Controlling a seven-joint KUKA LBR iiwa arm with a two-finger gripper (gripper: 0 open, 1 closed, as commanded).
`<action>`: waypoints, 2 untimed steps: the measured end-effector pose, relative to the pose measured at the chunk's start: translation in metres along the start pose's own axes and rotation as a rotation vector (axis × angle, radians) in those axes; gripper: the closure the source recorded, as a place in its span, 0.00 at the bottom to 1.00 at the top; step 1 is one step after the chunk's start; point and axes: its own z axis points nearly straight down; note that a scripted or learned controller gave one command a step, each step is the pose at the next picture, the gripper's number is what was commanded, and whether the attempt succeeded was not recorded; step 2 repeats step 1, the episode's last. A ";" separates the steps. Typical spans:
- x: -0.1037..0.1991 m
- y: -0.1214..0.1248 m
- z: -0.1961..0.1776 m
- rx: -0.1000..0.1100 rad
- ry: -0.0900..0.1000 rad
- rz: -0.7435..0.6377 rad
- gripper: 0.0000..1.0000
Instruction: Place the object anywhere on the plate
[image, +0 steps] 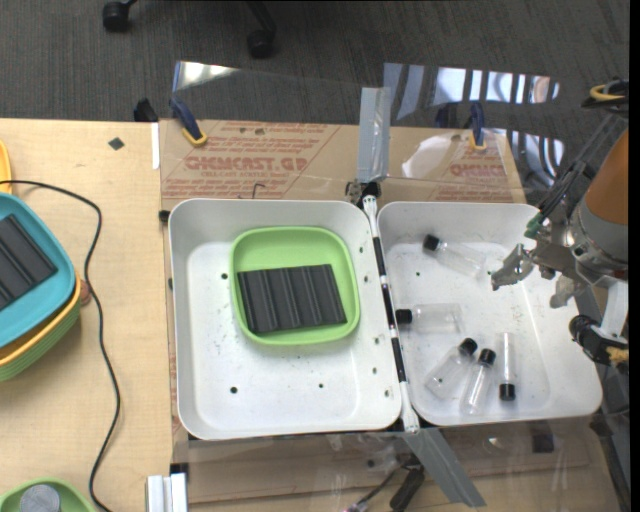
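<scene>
A green square plate (340, 258) sits in the left white bin (200, 330). A dark ribbed rectangular piece (291, 298) lies flat on the plate's middle. Several clear vials with black caps lie in the right white bin (545, 395): one near the back (449, 254), one by the left wall (430, 318), and a group toward the front (478, 372). My gripper (530, 273) hangs over the right side of the right bin, above its floor and to the right of the back vial. I see nothing held in it.
A blue and yellow stack of trays (30, 285) stands on the wooden bench at the far left, with a black cable (100, 330) running past it. Cardboard (260, 155) and clear plastic sheets lie behind the bins.
</scene>
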 end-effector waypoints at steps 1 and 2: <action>-0.001 -0.009 -0.061 0.000 -0.002 0.217 0.00; -0.001 -0.009 -0.061 0.000 -0.002 0.217 0.00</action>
